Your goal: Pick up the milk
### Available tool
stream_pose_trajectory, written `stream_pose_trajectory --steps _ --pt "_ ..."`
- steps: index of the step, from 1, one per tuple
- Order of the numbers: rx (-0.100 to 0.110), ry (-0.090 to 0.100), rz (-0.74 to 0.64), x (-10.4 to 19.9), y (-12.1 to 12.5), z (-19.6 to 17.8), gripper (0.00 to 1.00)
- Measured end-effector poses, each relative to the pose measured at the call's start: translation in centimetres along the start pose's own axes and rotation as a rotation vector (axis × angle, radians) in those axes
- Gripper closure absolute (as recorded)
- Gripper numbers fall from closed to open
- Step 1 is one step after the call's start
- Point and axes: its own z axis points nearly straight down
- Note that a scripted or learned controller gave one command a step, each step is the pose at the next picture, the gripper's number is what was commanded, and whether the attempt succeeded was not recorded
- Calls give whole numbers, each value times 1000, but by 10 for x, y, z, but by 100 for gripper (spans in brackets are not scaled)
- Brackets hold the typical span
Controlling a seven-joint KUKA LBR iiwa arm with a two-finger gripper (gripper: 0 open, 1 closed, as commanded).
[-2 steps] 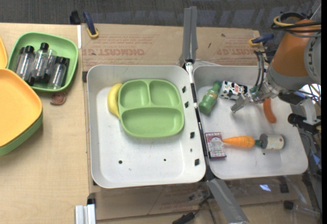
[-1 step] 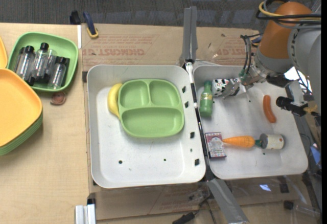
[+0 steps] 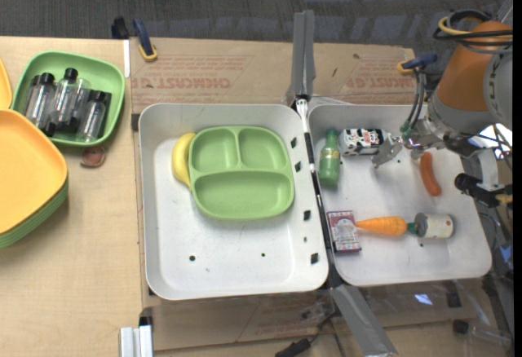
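Camera view: hand (image 3: pixel 390 153) just beside milk (image 3: pixel 361 140) in right bin (image 3: pixel 457 266).

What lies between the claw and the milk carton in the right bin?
In the camera view, just bare white bin floor separates the claw from the milk carton.

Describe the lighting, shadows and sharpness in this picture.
Camera view: even, soft overhead light; the green divided plate casts only a faint shadow in the left bin; the milk and carrot look fairly sharp; the arm near the right edge is softer.
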Motion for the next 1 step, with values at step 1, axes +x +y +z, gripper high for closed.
stream_pose_trajectory --steps 1 --pt "23 4 -34 35 38 0 0"
